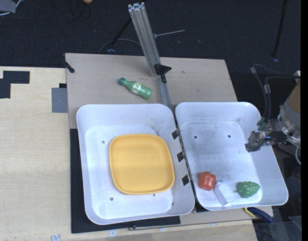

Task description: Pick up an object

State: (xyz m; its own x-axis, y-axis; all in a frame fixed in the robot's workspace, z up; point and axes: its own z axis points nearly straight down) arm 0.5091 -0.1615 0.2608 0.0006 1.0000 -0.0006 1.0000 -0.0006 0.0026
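Note:
In the right bin (pixel 219 115), near its front edge, lie a red pepper-like toy (pixel 207 181), a small white block (pixel 220 193) and a green bumpy toy (pixel 248 188). My gripper (pixel 254 141) hangs over the right rim of that bin, above and to the right of these objects and apart from them. Nothing shows between its fingers. A yellow square plate (pixel 141 163) lies flat in the left bin (pixel 88 134).
A green bottle (pixel 135 88) lies on its side on the bench behind the left bin. A grey metal rail (pixel 148 36) slants up from the gap between the bins. Black clips (pixel 179 154) join the two bins.

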